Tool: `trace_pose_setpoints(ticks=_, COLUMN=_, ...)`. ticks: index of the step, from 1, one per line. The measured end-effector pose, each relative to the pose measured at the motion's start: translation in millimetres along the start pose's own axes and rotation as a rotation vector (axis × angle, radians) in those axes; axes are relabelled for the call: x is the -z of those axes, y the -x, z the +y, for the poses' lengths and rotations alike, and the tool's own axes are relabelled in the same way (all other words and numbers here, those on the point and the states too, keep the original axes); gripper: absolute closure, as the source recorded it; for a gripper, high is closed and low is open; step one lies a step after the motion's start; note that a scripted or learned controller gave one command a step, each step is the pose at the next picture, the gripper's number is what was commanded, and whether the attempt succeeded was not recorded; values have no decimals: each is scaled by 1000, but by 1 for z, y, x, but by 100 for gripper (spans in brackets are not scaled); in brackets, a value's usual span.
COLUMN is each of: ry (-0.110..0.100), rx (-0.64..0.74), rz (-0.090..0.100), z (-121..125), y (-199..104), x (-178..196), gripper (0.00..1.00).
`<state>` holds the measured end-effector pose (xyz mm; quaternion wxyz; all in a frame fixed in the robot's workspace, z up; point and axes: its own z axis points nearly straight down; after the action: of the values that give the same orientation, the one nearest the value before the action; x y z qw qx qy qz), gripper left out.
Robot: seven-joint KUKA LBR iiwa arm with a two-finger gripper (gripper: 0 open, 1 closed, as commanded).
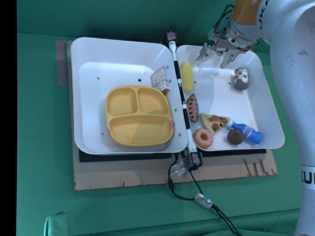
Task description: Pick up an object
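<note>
Two fingers spread | end effector (215,56) empty | above right bin (268,113)

In the right bin (268,127) lay a corn cob (187,77) along the left wall, a watermelon slice (192,107), a pizza slice (214,122), a doughnut (203,138), a blue bottle (244,131) on its side, a brown cookie (235,137), and a grey cup (240,78) far right.

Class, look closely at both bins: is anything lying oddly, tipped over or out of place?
The blue bottle lies on its side in the right bin, not upright. The small carton sits tilted against the left bin's right wall. Nothing looks spilled or broken.
</note>
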<state>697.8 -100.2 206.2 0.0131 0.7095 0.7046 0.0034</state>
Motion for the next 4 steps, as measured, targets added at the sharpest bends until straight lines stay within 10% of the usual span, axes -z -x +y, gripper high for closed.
trace_pose_setpoints(ticks=4, ry=-28, rx=4, rz=5, z=2, y=-1, x=-18, gripper=0)
